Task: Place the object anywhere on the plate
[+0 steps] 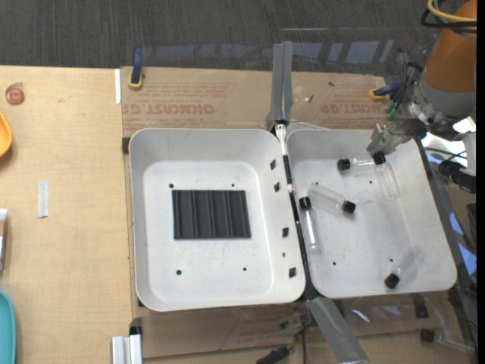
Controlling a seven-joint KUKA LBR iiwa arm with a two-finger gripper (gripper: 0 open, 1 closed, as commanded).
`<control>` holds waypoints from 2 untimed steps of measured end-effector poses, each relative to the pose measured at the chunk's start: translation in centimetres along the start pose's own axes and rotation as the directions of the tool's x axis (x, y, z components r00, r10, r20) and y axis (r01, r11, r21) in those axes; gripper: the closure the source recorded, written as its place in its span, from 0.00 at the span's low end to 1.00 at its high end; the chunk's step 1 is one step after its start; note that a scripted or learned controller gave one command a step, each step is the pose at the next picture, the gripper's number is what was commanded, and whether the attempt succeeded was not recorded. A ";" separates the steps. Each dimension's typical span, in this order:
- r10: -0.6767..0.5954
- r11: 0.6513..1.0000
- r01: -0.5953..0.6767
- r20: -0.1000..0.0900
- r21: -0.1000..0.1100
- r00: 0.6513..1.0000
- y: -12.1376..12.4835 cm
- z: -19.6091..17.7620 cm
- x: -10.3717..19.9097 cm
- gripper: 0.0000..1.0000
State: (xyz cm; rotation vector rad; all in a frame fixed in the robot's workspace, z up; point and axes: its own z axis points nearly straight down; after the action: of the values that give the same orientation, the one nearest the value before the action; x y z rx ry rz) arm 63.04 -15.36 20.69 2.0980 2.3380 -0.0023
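A dark ribbed plate (211,214) lies flat in the middle of the left bin (151,279). Several clear tubes with black caps lie in the right bin (432,226): one (331,197) near its middle, one (309,226) along its left wall, one (359,164) at the back, one (402,268) near the front right corner. My gripper (380,152) hangs over the back right of the right bin, just above the black cap of another clear tube (389,180). I see nothing held in it.
A metal divider bar (282,82) runs back from between the bins over brown cardboard (204,101). Clamps (136,78) hold the cardboard at the back. A wooden table (61,203) with small items lies to the left. Cables (455,173) run beside the right bin.
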 end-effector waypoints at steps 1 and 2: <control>0.037 0.999 -0.037 0.000 0.000 0.999 0.4 -3.7 6.3 1.00; 0.012 1.000 -0.012 0.000 0.000 1.000 3.6 -6.6 12.9 1.00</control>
State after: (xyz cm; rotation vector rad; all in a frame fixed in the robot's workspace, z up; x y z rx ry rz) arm 65.19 -2.18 27.25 2.1122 2.3254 -0.0026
